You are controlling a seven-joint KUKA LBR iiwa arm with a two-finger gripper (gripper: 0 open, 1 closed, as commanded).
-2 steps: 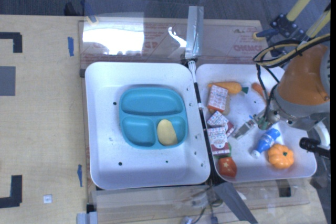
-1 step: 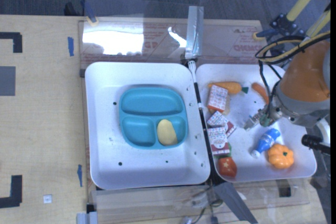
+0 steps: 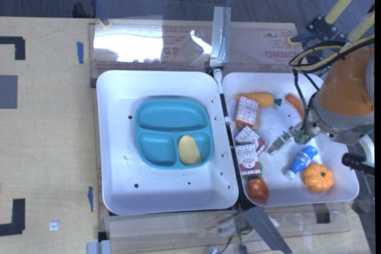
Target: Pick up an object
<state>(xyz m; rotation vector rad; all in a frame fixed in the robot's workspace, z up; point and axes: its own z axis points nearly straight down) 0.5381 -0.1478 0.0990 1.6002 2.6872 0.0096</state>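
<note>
You see the gripper (image 3: 278, 143) low over the middle of the right bin (image 3: 348, 194), reaching in from the right, and you cannot tell how it is set. Around it lie a blue bottle (image 3: 300, 161), a small orange pumpkin (image 3: 317, 178), a red tomato (image 3: 258, 188), a carrot (image 3: 257, 99) and three red-and-white cartons (image 3: 247, 111). In the left bin (image 3: 113, 128), a yellow lemon (image 3: 189, 150) sits in the lower right compartment of the blue divided tray (image 3: 172, 116).

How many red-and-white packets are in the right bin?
3, in a column along the right bin's left side: one at the top, one mid, one lowest, above the tomato. The arm may hide others.
</note>
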